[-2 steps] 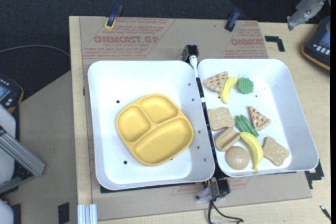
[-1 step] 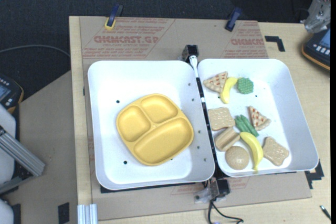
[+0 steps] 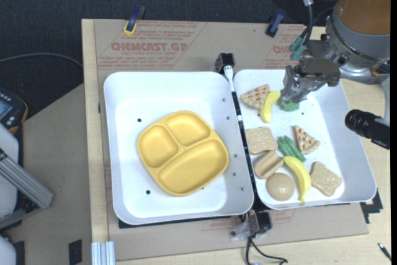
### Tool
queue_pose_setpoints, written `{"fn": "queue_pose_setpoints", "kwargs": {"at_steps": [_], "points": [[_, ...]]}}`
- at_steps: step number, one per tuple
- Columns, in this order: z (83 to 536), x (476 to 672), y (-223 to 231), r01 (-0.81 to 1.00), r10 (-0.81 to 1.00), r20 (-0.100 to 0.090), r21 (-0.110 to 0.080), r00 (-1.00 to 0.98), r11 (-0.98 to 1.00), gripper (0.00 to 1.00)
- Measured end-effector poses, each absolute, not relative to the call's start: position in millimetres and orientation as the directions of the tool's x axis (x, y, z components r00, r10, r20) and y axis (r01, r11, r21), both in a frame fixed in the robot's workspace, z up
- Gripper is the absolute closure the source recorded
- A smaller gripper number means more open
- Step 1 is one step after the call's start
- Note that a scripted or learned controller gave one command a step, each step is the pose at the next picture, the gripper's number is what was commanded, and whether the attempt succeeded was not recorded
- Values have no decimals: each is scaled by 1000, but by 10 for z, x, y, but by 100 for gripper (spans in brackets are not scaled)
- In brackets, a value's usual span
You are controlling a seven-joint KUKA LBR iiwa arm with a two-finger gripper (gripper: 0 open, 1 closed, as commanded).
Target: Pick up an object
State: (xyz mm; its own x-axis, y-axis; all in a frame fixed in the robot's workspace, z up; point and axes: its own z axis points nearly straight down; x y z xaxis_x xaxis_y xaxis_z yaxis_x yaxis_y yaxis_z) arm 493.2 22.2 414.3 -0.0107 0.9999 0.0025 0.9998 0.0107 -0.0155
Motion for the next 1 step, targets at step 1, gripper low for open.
{"fn": "queue_pose_setpoints", "kwargs": {"at_steps": [1], "points": [[4019,5005,81,1000,1000,0,-4,2,-2,100]]}}
